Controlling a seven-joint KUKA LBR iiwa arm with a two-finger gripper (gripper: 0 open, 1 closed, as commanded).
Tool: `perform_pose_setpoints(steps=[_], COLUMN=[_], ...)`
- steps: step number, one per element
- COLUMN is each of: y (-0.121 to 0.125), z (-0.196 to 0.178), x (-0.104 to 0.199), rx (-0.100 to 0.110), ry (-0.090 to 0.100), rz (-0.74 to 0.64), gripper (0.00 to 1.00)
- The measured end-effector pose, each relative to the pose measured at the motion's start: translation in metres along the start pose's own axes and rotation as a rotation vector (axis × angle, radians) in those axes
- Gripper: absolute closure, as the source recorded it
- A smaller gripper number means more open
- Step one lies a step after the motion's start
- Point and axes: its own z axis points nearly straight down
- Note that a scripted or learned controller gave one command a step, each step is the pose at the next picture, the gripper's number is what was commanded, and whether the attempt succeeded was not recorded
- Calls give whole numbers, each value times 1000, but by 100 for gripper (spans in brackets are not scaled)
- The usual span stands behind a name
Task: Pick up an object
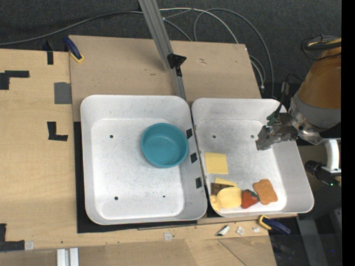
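The right bin point(238, 115) holds a flat yellow square point(216, 163) near its left wall. A cluster lies at its front: a yellow lump point(227, 198) over a dark brown piece, a red item point(249, 199) and an orange-brown bread-like piece point(266, 191). My gripper point(265, 140) hangs over the right side of this bin, well above and behind the bread-like piece, pointing left. Nothing shows between its fingers. A teal bowl point(163, 144) sits in the left bin point(105, 165), toward its right side.
A grey metal pole point(158, 32) slants down from the top to the gap between the bins. Cables loop behind the right bin. Blue-and-yellow clamps sit at the board's far left corner point(74, 50) and front right point(273, 224). The arm's orange band point(324, 82) rises at right.
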Motion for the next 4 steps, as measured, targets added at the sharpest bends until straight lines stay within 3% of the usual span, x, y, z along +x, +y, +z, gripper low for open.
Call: perform_pose_setpoints(steps=[3,4], y=[36,58], z=[14,6], x=[135,177], rx=[3,1], ry=[1,2], rz=[-5,-5], gripper=[100,100])
